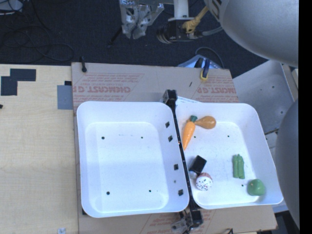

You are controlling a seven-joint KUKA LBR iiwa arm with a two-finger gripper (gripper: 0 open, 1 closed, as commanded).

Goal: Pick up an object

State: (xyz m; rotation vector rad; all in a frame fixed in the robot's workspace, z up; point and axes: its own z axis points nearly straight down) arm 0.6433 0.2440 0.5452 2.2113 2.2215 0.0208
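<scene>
The left shallow white plastic bin (92, 118) offers nothing to grasp, so I'd steer for the right white bin (253, 118). An orange toy carrot (188, 132) lies at its far-left, touching an amber pear-shaped piece (206, 122). Right of them, the ridged green bean pod (238, 166) lies well apart from its neighbours, the easiest pick. The metal two-finger gripper (138, 18) hangs far above, holding nothing; its spread I cannot tell.

Two white bins (124, 112) on tan cardboard (122, 84) with red lettering; right bin holds an orange carrot (188, 134), green bean (238, 166), green ball (256, 187), black block (197, 164), speckled white egg (204, 182)
</scene>
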